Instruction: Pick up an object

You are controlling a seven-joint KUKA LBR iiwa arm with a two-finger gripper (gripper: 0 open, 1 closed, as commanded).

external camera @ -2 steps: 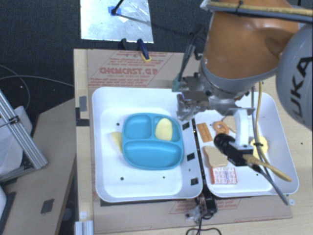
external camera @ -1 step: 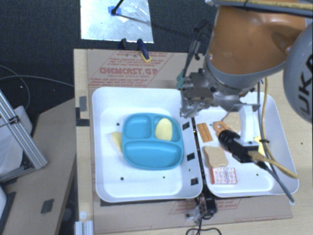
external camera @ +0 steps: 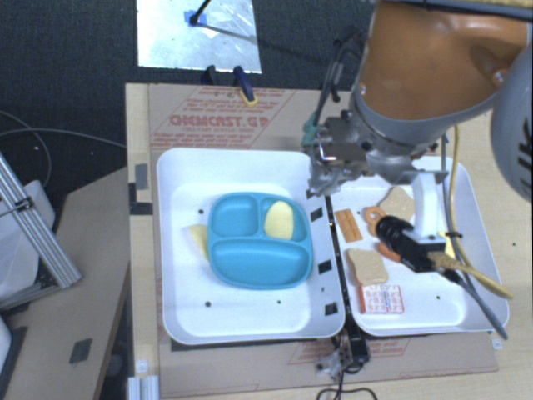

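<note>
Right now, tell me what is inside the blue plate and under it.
In the blue plate, a yellow oval thing lies in the upper right compartment. A pale yellow piece pokes out from under its left edge; the rest is covered.

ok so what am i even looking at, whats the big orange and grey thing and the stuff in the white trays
That is a robot arm, grey with an orange band, seen by one fixed camera looking down from above. Its gripper hangs over the wall between two shallow white bins. The left bin holds a blue divided plastic plate with a yellow egg-shaped piece in one compartment. The right bin holds a tan bread-like slice, a flat orange strip and a red-and-white card. The gripper appears to hold nothing yet.
</note>
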